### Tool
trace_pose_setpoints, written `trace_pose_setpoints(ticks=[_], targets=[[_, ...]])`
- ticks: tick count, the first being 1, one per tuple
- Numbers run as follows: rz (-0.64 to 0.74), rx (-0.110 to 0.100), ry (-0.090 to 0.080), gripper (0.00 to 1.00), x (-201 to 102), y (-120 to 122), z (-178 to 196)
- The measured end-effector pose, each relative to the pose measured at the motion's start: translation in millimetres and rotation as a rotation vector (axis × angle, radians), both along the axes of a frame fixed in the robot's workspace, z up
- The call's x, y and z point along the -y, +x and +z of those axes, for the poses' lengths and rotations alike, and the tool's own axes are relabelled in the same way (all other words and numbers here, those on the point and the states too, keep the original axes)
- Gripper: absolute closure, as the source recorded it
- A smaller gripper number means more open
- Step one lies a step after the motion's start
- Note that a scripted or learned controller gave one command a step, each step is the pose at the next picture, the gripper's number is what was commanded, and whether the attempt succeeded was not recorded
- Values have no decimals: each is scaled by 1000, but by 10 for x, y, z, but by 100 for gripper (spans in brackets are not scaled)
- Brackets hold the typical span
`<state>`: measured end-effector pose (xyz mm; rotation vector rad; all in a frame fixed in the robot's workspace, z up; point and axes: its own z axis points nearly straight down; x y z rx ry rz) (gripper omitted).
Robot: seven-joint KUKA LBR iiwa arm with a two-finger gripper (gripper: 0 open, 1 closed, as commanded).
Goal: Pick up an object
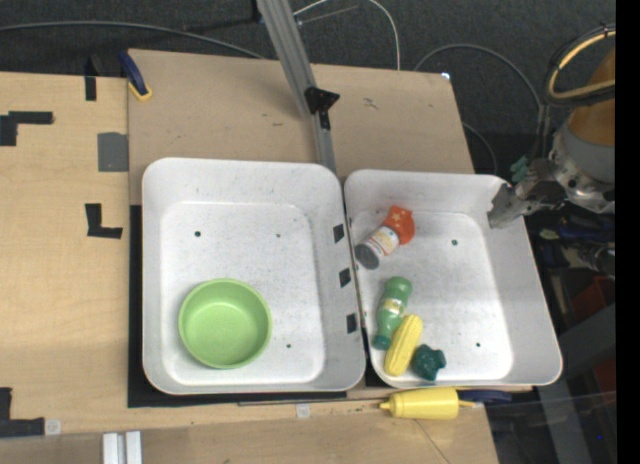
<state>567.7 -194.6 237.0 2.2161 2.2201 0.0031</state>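
Nothing picked yet: my hand (503, 207) hovers at the right bin's (520, 352) far right rim, grip state can't tell, while the orange-capped bottle (386, 235), green bottle (391, 310) and yellow piece (403, 344) lie untouched inside.

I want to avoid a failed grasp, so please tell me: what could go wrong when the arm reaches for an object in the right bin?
The green bottle, yellow corn and dark green toy lie packed together, so a grasp may push neighbours or catch two. They also sit close to the right bin's near-left wall, which may block the gripper.
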Motion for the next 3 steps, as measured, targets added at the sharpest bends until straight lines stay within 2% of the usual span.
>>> trace_pose_setpoints(ticks=[1, 3], targets=[[5, -5, 3, 100, -562, 8, 12], [6, -5, 3, 100, -1618, 254, 137]])
